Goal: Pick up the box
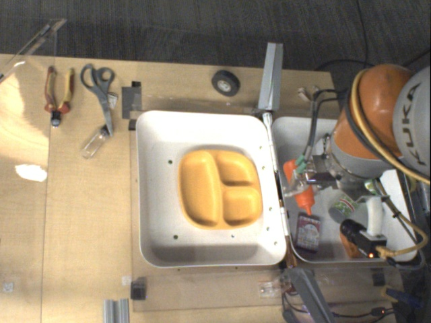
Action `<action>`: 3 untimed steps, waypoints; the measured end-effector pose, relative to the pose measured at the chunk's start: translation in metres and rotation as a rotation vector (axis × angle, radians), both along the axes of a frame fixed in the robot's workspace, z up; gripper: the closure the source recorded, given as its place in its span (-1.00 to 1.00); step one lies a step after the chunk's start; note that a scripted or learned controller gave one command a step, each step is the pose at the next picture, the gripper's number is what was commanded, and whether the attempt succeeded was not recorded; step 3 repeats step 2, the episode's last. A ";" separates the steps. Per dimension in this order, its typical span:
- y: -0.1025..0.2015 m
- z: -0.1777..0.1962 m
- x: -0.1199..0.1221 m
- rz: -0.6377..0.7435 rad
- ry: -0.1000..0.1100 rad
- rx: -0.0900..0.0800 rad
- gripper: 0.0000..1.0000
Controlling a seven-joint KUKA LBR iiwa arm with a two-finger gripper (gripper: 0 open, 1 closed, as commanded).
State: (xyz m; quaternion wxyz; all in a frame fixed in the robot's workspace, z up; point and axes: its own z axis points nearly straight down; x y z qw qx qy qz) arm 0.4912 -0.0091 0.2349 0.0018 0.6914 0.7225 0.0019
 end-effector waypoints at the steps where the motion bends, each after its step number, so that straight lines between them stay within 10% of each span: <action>1: -0.031 -0.051 -0.004 -0.061 0.003 0.000 1.00; 2: -0.113 -0.074 0.006 0.226 0.001 -0.002 1.00; 3: -0.113 -0.074 0.006 0.226 0.001 -0.002 1.00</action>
